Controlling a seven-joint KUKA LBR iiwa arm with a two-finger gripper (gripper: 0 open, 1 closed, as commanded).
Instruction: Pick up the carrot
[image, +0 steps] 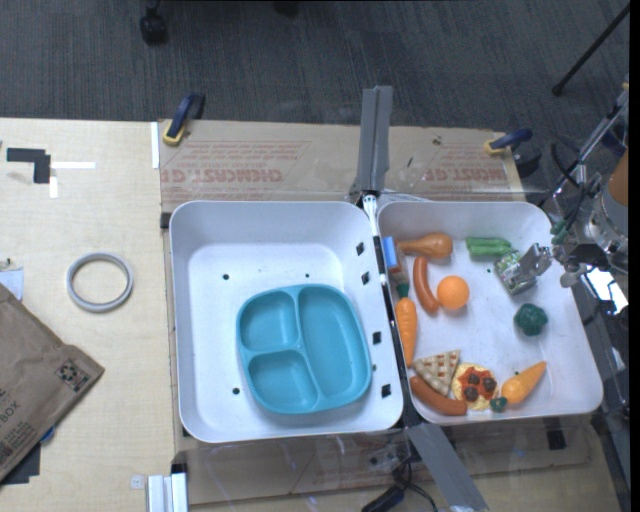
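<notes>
An orange carrot (406, 327) with a green top lies along the left wall of the right bin (570, 345), pointing toward the front. A second carrot-like orange piece (526, 381) with a green end rests near the bin's front right corner. My gripper (522, 268) hangs over the right part of the right bin, above bare floor between a green vegetable (488, 246) and a dark green broccoli (531, 319). It sits well right of the first carrot and behind the second, touching neither.
The right bin also holds a drumstick (426, 244), a red sausage (425, 284), an orange ball (453, 292), a pizza slice (438, 368) and another sausage (437, 398). A blue divided plate (300, 350) lies in the left bin (200, 300). A tape ring (100, 281) sits on the bench.
</notes>
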